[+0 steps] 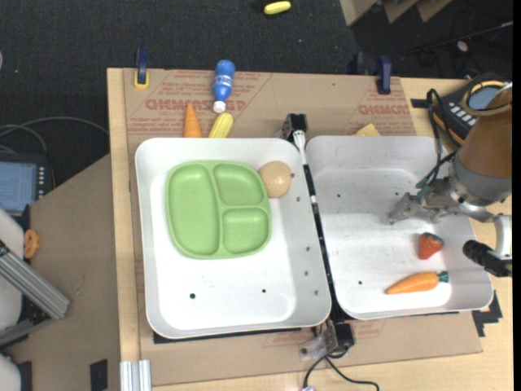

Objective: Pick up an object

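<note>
1. In the right bin [358,169], the hand [404,211] hangs low with its fingers spread, nothing between them.
2. Nearest is the strawberry [429,245], just toward the bin's front: small, red, rounded.
3. Further front lies the carrot [417,283], orange, long axis running left-right.

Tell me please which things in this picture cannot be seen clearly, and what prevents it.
- Tool, camera view: small and blurred over the right bin, so whether it is open or shut cannot be told.
- Arm: cut off by the right edge.
- Blue and white bottle behind the left bin: label too small to read.
- Strawberry and carrot: visible, but fine surface detail is too small.
</note>
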You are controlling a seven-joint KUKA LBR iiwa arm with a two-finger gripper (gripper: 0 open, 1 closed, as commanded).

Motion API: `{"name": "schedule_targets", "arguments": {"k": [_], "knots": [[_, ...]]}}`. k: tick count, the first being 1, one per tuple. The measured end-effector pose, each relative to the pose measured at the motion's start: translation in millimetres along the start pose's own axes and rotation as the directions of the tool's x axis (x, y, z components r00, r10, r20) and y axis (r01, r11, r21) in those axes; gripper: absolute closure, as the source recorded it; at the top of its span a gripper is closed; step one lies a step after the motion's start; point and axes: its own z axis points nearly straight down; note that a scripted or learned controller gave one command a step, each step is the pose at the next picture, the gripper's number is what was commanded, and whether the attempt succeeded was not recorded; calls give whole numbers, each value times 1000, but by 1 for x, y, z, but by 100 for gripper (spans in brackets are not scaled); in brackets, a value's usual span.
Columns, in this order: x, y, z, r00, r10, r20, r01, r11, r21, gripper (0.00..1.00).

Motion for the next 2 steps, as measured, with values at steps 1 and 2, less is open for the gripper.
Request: {"name": "schedule_targets", "arguments": {"k": [1, 2], "knots": [[-12, -54, 0, 1000, -11, -16, 11, 1000, 1, 0], [-15, -52, -10, 1000, -9, -5, 9, 1000, -3, 100]]}}
